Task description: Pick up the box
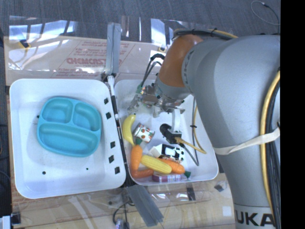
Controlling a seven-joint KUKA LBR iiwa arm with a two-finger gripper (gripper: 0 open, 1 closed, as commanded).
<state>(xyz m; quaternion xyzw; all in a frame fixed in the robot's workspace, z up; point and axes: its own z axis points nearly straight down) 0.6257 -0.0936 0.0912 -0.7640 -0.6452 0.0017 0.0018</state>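
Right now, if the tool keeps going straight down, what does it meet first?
Probably bare floor of the right bin; the tool sits above the toy pile, with the banana nearest. Depth is unclear.

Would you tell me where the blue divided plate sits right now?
The blue divided plate lies flat in the left bin, apart from the toy food in the right bin.

Both white bins (19,128): smooth matt plastic. Blue divided plate (69,127): moulded plastic, slight sheen. Toy banana (127,129), corn (155,164), carrot (136,157): glossy plastic, just below the gripper (155,104). Arm (238,94): smooth grey satin shell, orange band (176,61) shiny. Clear film (71,56) behind: glossy, crinkled.
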